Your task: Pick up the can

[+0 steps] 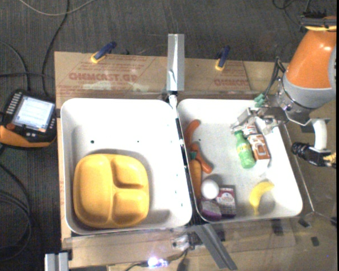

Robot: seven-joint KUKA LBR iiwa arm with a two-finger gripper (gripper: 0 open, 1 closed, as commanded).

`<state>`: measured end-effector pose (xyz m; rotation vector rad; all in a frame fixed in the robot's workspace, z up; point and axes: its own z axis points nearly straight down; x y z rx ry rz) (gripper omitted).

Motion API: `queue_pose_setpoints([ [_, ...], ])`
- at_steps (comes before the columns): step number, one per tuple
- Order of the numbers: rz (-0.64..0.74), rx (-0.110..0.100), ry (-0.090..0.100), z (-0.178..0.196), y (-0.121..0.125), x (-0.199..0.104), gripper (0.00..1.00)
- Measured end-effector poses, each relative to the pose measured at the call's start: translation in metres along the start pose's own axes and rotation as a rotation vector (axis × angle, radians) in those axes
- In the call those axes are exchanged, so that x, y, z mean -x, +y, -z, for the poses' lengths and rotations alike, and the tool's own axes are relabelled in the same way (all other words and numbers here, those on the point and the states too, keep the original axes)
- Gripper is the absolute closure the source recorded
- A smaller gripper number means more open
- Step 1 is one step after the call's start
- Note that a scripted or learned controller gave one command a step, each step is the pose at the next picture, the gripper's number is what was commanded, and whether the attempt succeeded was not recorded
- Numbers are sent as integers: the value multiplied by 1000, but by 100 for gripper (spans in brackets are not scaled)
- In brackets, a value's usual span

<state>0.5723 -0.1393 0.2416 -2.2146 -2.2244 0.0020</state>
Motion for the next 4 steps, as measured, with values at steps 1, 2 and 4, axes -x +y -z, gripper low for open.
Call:
queue_pose_setpoints([
  [1,-48,0,-4,-69,46,55,0],
  [2,-159,-1,5,-147,90,67,0],
  [4,-369,1,-3,-40,96,32,100],
])
